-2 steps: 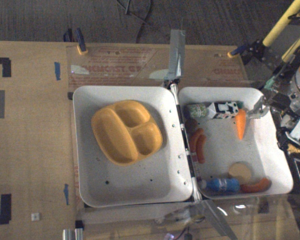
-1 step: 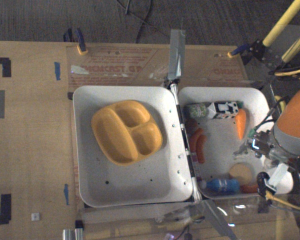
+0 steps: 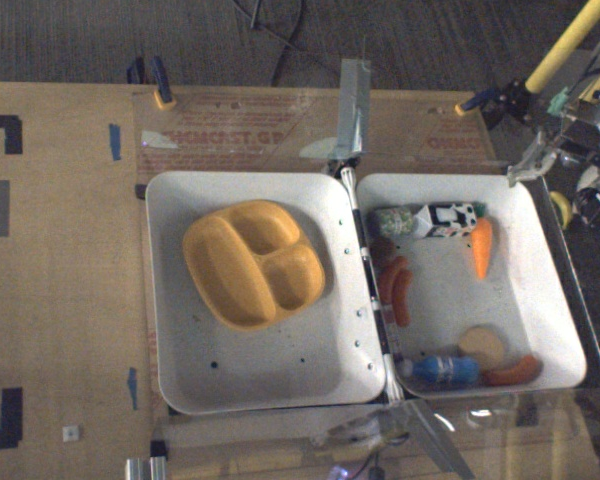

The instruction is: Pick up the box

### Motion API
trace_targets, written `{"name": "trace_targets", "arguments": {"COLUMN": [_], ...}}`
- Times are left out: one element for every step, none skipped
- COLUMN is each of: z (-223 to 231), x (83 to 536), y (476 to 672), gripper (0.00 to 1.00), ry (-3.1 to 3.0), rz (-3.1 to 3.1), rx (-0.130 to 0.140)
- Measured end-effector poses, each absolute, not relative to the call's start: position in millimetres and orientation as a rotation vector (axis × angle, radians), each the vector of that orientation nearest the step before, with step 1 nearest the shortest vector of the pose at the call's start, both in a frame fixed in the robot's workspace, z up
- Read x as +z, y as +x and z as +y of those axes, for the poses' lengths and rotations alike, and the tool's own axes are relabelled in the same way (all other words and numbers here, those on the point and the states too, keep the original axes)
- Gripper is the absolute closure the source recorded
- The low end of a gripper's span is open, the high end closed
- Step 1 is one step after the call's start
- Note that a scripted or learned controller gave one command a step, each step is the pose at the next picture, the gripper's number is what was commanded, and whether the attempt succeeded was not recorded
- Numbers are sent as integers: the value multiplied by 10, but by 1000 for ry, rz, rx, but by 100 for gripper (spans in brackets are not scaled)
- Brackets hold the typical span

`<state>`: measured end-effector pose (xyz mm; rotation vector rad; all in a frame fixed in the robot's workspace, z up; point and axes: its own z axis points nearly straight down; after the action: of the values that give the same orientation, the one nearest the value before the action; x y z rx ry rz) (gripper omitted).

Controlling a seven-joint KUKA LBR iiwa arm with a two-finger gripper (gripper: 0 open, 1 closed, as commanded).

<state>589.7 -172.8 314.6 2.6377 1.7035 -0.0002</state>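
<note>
The box is a small carton with a black-and-white cow pattern and a green end. It lies on its side along the far wall of the right bin. My gripper hovers over the far right corner of that bin, to the right of the box and well apart from it. The arm's wrist parts crowd the frame's right edge behind it, blurred and partly cut off.
An orange carrot lies just right of the box. Two red sausages sit by the bin's left wall. A blue bottle, a round tan piece and another sausage line the near side. A yellow divided plate rests in the left bin.
</note>
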Motion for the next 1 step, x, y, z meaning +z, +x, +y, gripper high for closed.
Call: {"name": "trace_targets", "arguments": {"z": [-1736], "x": [2253], "y": [5013], "gripper": [0], "ry": [2727], "rz": [1563], "rx": [-3]}}
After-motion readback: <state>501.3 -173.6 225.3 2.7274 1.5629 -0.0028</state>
